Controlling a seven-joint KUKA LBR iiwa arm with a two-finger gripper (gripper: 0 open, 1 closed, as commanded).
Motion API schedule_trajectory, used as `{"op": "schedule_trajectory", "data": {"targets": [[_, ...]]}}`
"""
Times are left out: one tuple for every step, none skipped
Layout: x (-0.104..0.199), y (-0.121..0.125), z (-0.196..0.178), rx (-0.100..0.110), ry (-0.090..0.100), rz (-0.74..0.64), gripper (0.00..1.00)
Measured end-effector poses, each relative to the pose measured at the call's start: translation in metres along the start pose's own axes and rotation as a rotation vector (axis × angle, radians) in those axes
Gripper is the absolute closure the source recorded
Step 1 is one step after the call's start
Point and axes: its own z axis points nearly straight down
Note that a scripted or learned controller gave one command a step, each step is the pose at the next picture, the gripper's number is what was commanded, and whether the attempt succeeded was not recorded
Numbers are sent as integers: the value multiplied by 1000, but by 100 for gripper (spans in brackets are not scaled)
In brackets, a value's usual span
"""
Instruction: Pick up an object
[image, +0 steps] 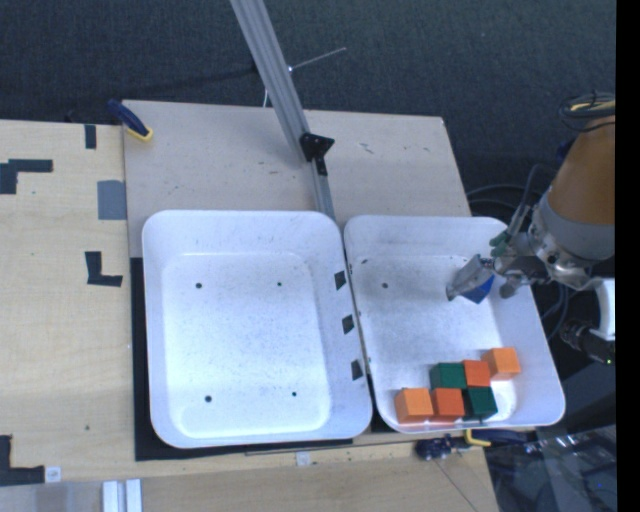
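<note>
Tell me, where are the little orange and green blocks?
The blocks huddle in the near right corner of the right bin, close to its front rim, with the end effector farther back.

A grey metal pole (285, 90) slants from the top of the frame to a black clamp (316, 146). A blue-and-yellow clamp (130, 119) lies at the bench's (60, 300) upper left, near black tape marks (98, 270).

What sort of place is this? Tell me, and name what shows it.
Most likely a robotics lab bench set up for pick-up trials. Two shallow white bins, the left bin and the right bin, sit on a plywood bench; orange and green blocks lie in the right one, with the robot's hand over it.
</note>
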Motion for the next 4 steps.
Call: {"op": "schedule_trajectory", "data": {"targets": [[11,-3,57,2,1,-1,0],[3,1,115,1,0,0,0],[5,2,102,-3,1,-3,100],[6,12,46,-10,-1,-2,100]]}}
